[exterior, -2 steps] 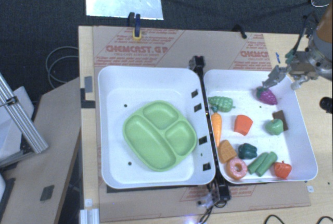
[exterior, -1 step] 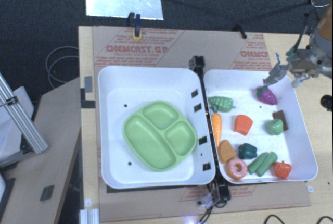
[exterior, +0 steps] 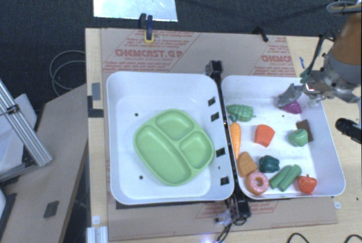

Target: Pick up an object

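The gripper [exterior: 295,95] hangs low over the right bin's [exterior: 335,164] far corner, directly above a purple toy [exterior: 292,107] — whether it is open or closed I cannot tell. Risk: so near the bin wall, the toy may slip or skid aside.

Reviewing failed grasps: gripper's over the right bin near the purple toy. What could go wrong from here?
1. The purple toy lies near the right bin's far wall, so the gripper may clip the wall or only pinch an edge.
2. The green apple and brown block sit close by; a missed descent could knock them.
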Available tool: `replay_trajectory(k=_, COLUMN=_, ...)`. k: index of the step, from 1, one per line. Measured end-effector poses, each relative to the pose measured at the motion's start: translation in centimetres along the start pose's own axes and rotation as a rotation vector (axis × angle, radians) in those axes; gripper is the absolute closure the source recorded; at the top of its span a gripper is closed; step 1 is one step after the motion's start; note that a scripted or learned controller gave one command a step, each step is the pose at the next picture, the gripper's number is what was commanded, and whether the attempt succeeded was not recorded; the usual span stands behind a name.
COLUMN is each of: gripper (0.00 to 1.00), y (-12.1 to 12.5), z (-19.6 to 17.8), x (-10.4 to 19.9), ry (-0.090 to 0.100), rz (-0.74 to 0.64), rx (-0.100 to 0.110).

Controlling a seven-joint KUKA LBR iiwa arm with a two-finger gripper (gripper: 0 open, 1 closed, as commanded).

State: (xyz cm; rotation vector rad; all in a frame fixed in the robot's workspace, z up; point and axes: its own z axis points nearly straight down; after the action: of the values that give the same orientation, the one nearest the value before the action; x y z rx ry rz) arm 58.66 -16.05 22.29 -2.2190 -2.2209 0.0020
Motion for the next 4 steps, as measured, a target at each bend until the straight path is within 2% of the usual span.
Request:
replay_trajectory(k=1, gripper=0.0, y=-0.7, z=5.6, x=0.7, ry=0.0, rz=-0.001, rx=-0.001)
replay_trajectory(k=3, gripper=0.0, y=0.0, z=14.0, x=0.9, ry=0.0, rz=0.0, rx=-0.001)
replay_trajectory(k=4, gripper=1.0, y=0.1, z=12.7, x=0.9, ry=-0.001, rz=-0.001, rx=-0.006)
